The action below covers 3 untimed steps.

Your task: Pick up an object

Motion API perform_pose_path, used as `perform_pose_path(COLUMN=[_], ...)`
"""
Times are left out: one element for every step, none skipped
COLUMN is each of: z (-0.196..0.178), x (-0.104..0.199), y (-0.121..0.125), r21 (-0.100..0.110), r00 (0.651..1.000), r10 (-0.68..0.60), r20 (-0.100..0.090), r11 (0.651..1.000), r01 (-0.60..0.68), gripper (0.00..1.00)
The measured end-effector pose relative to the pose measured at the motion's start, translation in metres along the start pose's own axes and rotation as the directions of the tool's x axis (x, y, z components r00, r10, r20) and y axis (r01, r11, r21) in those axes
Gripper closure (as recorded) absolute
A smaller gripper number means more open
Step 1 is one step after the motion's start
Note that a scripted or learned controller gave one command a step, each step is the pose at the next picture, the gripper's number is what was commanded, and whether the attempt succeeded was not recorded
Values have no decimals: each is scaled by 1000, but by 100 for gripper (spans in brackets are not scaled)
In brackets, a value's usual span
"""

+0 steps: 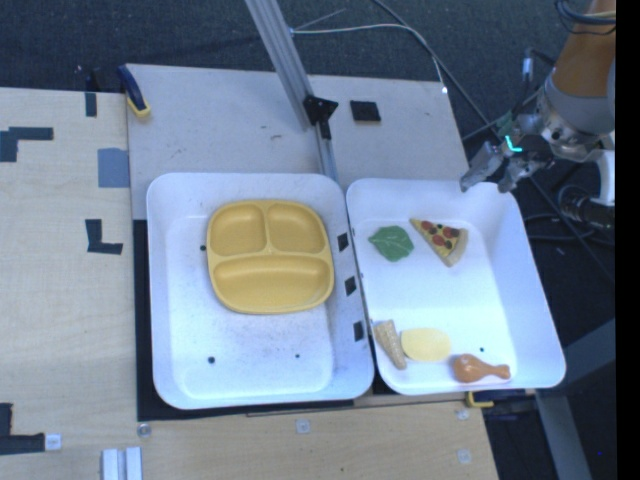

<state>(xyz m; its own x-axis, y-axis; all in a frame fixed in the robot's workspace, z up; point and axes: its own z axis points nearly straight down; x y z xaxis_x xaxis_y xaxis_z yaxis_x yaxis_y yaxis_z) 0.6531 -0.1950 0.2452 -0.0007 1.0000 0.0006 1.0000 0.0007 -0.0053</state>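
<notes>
The right bin holds a green leaf, a pizza slice, a corn cob piece, a yellow disc and an orange chicken drumstick. My gripper hovers above the bin's far right corner, up and to the right of the pizza slice. Its two dark fingers are spread apart with nothing between them.
A yellow divided plate lies in the left bin. A slanted metal post rises behind the bins, with a black clamp at its foot. Cables trail over the dark floor at the right.
</notes>
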Motion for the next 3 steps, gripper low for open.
perform_pose_path(z=[-2, 48, 110], x=[0, -4, 2], y=[1, -8, -4], r21=[-4, 0, 0], r00=[1000, 1000, 1000], r10=[-1, 0, -2], r20=[1, 1, 1], r11=[1000, 1000, 1000], r01=[1, 0, 2], gripper=[0, 0, 0])
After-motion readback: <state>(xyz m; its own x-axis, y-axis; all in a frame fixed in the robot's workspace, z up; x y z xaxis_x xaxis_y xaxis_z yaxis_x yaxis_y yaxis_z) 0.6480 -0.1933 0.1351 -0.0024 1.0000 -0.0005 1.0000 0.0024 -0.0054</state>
